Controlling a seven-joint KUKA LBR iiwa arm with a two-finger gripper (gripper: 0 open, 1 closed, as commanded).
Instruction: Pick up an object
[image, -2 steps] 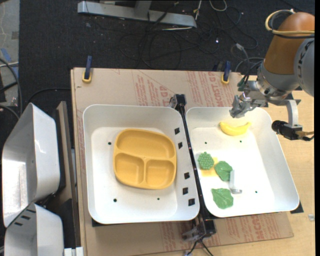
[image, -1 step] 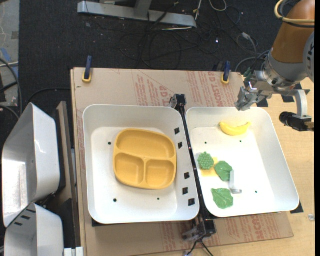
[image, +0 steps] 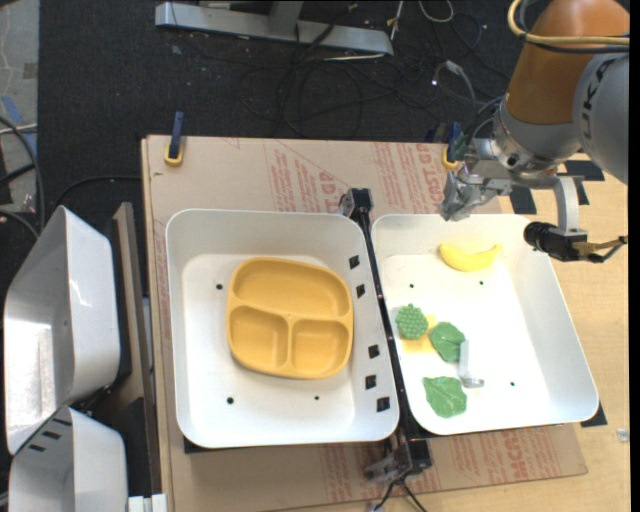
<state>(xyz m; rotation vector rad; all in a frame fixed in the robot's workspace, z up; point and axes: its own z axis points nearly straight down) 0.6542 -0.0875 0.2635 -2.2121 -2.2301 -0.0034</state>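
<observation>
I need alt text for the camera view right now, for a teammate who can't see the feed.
A grey robot arm's two-finger gripper hovers over the far edge of the right shallow white bin, near a yellow banana-shaped toy; green leafy toys lie nearer the camera. The left white bin holds a yellow compartment tray.

A broad orange band (image: 572, 45) is seen on the grey arm (image: 610, 100). Below it, a metallic wrist is fitted with a small grey gripper (image: 460, 205), and black cables (image: 590, 245) are attached alongside.
</observation>
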